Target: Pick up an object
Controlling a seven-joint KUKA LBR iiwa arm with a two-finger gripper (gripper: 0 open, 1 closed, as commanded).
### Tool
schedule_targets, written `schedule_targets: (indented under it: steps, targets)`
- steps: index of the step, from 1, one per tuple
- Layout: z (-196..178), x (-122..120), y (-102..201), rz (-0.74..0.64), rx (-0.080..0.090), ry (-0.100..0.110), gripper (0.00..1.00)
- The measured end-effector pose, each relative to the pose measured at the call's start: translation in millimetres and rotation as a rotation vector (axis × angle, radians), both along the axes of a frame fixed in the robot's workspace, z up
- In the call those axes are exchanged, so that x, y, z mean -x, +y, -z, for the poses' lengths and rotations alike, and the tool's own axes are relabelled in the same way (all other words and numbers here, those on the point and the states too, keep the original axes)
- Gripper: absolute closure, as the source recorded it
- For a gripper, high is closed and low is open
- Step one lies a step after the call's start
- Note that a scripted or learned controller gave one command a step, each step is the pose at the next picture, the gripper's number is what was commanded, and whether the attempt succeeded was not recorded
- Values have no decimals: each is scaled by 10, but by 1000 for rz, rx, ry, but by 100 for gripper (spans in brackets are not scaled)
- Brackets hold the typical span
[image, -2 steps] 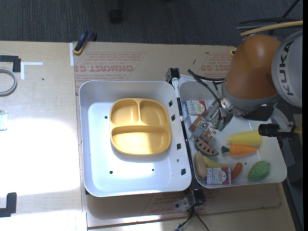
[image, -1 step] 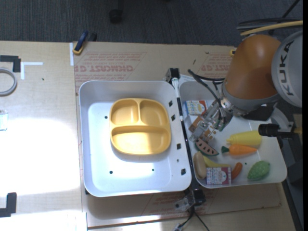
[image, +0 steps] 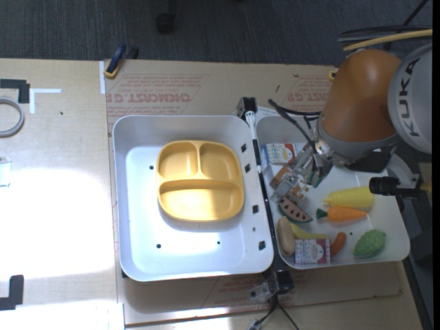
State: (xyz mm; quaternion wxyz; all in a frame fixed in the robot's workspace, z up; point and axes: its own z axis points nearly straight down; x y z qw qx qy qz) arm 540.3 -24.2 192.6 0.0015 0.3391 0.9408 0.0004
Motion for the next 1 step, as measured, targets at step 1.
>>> schedule_targets:
  steps: [1]
  targets:
    - [0,0,0,0,0,0,0]
